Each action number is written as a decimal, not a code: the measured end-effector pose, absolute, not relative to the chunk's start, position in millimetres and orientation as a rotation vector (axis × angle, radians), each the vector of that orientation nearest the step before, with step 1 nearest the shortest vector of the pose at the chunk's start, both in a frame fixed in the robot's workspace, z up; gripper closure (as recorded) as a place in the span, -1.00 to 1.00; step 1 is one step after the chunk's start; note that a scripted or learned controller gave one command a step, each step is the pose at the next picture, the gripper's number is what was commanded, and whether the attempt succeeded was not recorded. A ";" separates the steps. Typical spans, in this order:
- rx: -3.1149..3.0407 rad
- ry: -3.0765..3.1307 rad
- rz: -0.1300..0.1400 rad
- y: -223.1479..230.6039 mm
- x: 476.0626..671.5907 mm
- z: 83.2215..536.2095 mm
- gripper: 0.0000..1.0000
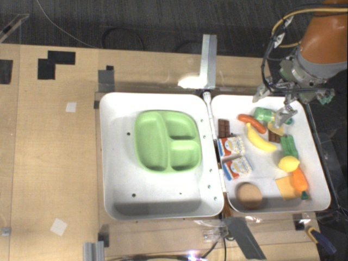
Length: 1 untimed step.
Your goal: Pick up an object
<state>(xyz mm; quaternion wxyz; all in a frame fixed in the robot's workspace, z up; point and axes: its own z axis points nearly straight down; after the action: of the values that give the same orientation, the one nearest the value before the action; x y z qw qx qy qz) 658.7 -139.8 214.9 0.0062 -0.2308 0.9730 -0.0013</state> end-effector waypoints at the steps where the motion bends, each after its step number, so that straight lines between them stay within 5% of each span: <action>1: -0.779 3.027 -0.007 -130.7 642.3 100.1 -1.00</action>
<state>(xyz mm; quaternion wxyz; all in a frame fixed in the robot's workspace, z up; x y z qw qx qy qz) 642.3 -130.7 100.1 0.0078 -0.2493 0.9684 -0.0022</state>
